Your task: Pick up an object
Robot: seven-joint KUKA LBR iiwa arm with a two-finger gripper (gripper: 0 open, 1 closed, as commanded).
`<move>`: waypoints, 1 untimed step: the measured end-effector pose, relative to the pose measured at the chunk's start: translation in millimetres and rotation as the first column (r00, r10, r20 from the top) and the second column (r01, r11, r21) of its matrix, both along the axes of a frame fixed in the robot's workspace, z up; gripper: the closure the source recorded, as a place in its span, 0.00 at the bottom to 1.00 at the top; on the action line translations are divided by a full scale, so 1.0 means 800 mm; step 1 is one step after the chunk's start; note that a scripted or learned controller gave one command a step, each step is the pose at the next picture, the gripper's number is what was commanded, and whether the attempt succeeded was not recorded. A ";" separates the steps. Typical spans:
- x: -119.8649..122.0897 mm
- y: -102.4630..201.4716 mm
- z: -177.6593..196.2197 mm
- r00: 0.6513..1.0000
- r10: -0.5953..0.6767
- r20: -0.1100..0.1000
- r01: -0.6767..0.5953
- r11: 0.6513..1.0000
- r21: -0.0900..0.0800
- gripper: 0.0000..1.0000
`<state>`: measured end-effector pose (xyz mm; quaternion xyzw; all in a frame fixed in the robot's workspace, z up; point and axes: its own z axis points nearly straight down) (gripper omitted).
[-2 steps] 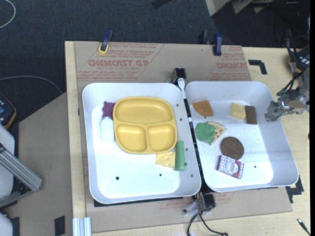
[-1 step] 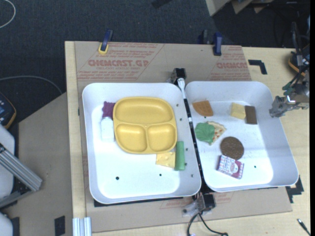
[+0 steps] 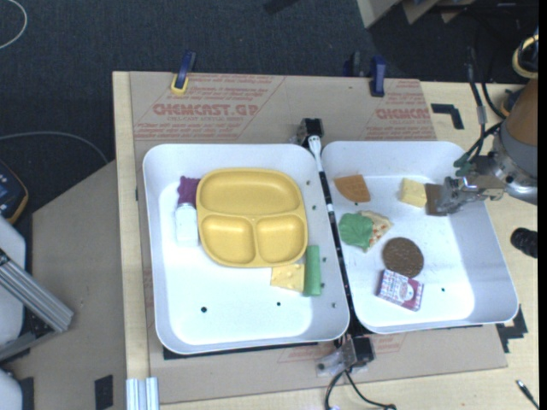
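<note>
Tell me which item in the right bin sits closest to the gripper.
The pale yellow cheese-like block at the bin's upper right, just left of the gripper. The orange-brown piece, green food, brown disc and packet lie farther away.

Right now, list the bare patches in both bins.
Left bin: the front floor below the yellow tray, left of the cheese wedge. Right bin: the front right corner beyond the pink packet. Crowded between toast and brown disc.
</note>
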<state>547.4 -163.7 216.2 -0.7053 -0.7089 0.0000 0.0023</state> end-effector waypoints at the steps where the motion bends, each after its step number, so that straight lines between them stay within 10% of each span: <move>1: -0.009 0.067 0.018 1.000 0.001 0.002 -0.001 1.000 0.000 1.00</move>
